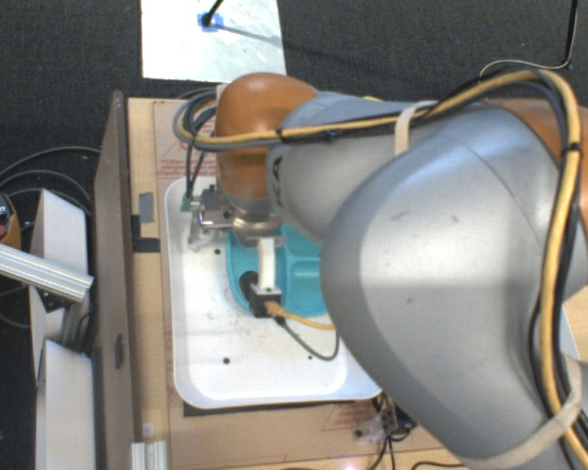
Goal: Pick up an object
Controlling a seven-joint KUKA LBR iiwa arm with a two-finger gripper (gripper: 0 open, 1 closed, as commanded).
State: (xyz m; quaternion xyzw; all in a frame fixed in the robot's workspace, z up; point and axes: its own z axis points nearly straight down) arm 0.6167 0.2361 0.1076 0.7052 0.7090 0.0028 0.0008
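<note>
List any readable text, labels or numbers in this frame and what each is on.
None can be read.
Red print on the cardboard sheet beside the white bin: too blurred to read.
More red print on the cardboard below the bin: also blurred.
Blue mark on the white paper: a smudge, no letters.

A grey shell is seen on the arm (pixel 451 262), with an orange band (pixel 260 116) above the wrist. Yellow and black cables (pixel 490 81) are traced across it. A white bin (pixel 225 360), speckled with small dark marks, is framed by a brown cardboard-coloured table (pixel 113 262) printed with reddish lines. A turquoise object (pixel 294 277) is shown in the bin. A pale sheet (pixel 211 27), marked with a blue spot, is laid on dark carpet (pixel 49 57).
</note>
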